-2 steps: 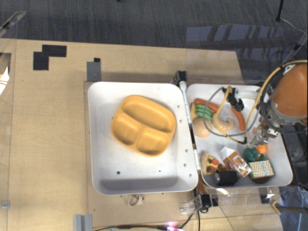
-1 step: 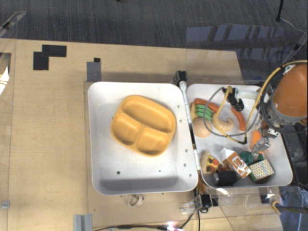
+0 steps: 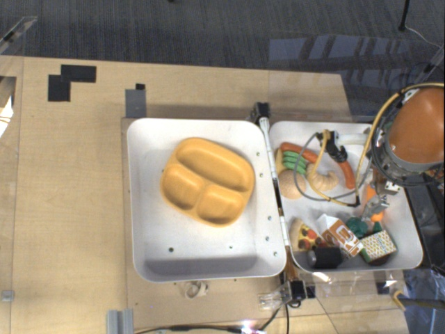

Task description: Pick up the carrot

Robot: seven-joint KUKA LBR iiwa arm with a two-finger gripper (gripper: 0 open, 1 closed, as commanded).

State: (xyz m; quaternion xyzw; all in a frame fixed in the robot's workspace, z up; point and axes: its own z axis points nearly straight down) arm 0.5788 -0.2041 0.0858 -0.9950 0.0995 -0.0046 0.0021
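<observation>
Claw (image 3: 374, 199) sits low over the right-hand side of the right bin (image 3: 409, 229), just under the arm's wrist. Can't tell from this slanted view whether it's released or clenched, and nothing is visibly held in it. Arm (image 3: 417, 132) comes in from the right edge and its orange band shows as a dome above the bin's far right corner. The wrist points steeply down, so the grey body hides most of the claw. Carrot (image 3: 300, 149) lies in the same bin at the far left corner, an orange body with its green top (image 3: 292, 161) toward the divider between the bins. It's well apart from the claw, across the bin to the left and a bit further back, and not touching it. Between the two lie a pale croissant-like piece (image 3: 324, 180) and a short red-orange piece (image 3: 338, 161). A beige round thing (image 3: 288, 186) lies just in front of the carrot's green end. The near part of the right bin holds a clutter: a brown box (image 3: 344, 235), a patterned box (image 3: 379, 245), a black lump (image 3: 325, 258) and a green item (image 3: 361, 225) just below the claw. Left bin (image 3: 139, 245) holds one large yellow moulded piece (image 3: 207, 179). Both bins rest on the wooden desk (image 3: 69, 186).
</observation>
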